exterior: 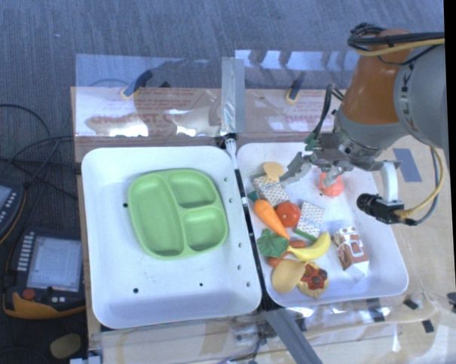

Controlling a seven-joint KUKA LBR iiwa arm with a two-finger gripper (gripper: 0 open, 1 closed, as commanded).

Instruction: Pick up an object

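Right white bin [394,279] holds an orange toy [331,183] just beneath the spread hand [318,164]

I work in a robotics lab: two white bins [95,243] on a bench, cables [23,160] and a control tablet [43,268] on grey carpet [168,22].

Green tray [176,214] matt plastic; white bins [112,296] smooth plastic; toy banana [312,248] glossy.
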